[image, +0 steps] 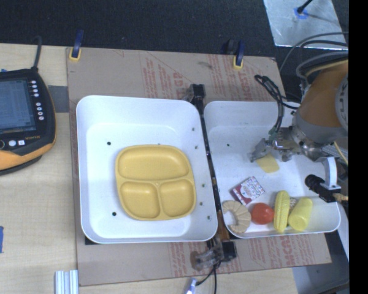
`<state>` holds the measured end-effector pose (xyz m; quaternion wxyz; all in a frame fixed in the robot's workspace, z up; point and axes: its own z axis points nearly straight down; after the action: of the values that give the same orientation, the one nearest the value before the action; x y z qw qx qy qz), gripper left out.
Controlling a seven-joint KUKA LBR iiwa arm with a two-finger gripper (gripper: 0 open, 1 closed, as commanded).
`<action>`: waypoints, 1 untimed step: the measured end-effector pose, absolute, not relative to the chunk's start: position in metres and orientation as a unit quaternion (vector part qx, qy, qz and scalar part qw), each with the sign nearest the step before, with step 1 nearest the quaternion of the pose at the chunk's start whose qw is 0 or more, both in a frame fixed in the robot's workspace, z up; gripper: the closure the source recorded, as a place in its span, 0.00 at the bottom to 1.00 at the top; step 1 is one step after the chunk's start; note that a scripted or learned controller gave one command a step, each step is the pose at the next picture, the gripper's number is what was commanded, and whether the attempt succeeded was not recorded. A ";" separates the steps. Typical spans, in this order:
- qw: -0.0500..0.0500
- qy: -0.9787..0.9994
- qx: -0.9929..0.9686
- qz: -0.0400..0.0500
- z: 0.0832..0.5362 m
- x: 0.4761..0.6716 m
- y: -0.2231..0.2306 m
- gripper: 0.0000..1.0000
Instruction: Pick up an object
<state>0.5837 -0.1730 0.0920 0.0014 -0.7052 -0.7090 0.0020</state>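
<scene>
My gripper [273, 154] hung over the right bin [233, 118], about midway along its right side, with the fingers [257, 156] spread apart and nothing between them. The closest thing was a block [268, 164]: small, pale yellow, flat-topped, kind of cheese-looking, lying just under my fingertips. Honestly I couldn't tell if I was touching it or just above it.

The rest of the stuff sat along that bin's near edge. A ring [236, 216], tan and bumpy like a pastry, was at the near left corner. Next to it was a ball [262, 213], red and glossy, then a corn cob [281, 211] with a ribbed yellow surface, and a smooth yellow bottle [300, 214] lying on its side towards the near right corner. A packet [248, 190], red and white with print too small to read, lay tilted just behind the ring and the ball.

The left bin [92, 164] held a plate [154, 181], matte yellow plastic with rounded corners and three compartments, in its middle.

My arm [324, 103] was cut off at the right, and cables hid part of my wrist.
</scene>
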 end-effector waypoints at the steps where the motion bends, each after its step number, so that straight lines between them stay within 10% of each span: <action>1: 0.002 -0.710 -0.705 0.003 0.102 0.584 -0.174 1.00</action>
<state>0.5838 -0.1737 0.1025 0.0017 -0.7047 -0.7095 0.0026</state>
